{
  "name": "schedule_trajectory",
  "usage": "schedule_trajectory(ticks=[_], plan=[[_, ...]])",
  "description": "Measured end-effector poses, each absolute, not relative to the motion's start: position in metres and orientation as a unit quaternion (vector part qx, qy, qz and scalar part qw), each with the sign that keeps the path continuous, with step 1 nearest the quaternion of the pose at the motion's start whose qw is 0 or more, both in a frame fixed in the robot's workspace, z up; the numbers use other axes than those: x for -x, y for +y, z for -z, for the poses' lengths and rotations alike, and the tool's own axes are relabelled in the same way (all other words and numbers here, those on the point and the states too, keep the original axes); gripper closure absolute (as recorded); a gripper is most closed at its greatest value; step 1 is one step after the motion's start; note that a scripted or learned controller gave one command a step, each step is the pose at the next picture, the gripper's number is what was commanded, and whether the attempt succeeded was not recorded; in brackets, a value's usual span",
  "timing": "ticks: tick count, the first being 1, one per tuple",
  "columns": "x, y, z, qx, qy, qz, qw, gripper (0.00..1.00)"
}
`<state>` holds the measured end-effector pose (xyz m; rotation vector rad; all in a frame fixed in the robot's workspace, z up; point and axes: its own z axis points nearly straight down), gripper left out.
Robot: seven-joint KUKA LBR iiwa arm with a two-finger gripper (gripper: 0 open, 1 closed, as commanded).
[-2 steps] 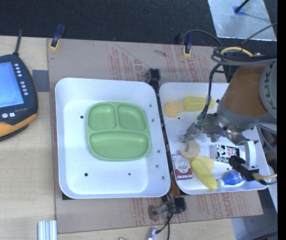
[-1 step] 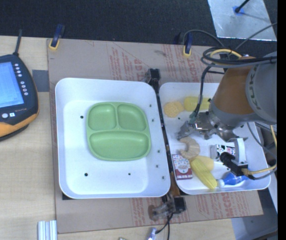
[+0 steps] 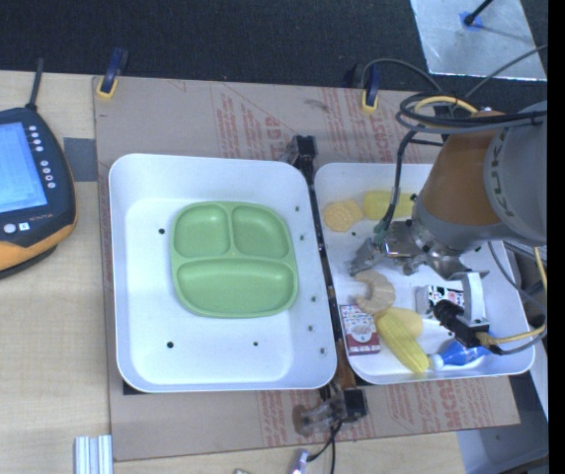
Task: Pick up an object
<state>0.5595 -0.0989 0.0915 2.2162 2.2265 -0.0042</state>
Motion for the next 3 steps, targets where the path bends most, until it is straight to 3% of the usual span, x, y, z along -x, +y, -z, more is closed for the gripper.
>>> schedule_trajectory(ticks=[1, 2, 3], plan=[[-0.561, -0.094, -0.092, -0.705, 0.709, 0.0010, 0.001, 0.00], [-0.579, -0.098, -0.092, -0.705, 0.709, 0.0011, -0.001, 0.00], [-0.528, -0.095, -0.091, -0.705, 0.709, 0.0023, -0.002, 0.00]])
